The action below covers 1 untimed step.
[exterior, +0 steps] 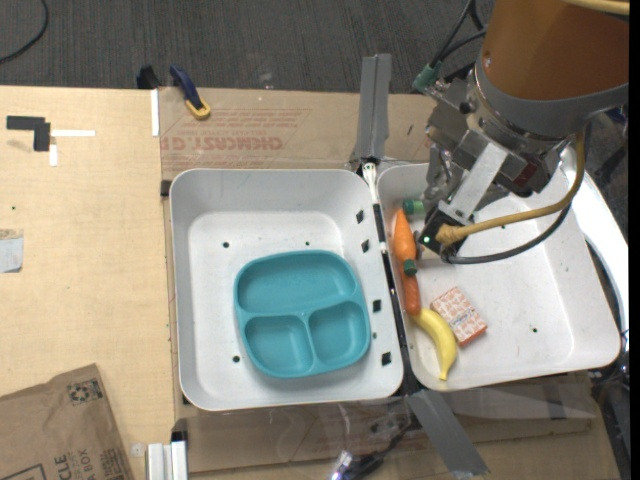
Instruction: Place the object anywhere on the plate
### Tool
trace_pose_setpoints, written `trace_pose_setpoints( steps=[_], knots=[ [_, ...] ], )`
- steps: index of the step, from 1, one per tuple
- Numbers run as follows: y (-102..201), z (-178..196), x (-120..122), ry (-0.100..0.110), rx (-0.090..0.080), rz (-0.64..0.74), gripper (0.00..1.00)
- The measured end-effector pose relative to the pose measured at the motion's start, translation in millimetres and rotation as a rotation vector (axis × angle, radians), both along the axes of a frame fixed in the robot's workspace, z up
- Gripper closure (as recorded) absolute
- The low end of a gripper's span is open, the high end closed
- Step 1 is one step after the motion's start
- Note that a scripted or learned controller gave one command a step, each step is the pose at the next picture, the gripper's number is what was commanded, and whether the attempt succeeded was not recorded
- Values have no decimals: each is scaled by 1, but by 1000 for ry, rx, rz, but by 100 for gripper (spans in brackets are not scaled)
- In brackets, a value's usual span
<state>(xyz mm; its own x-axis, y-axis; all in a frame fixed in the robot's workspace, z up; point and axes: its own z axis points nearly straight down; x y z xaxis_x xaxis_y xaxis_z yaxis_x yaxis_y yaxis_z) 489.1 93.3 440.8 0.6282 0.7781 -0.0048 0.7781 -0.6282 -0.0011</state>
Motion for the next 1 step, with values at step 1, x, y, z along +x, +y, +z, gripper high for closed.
trace_pose_setpoints(
  steps=[1],
  knots=[
    [-14,0,-11,0,-1,-132,100]
  ],
)
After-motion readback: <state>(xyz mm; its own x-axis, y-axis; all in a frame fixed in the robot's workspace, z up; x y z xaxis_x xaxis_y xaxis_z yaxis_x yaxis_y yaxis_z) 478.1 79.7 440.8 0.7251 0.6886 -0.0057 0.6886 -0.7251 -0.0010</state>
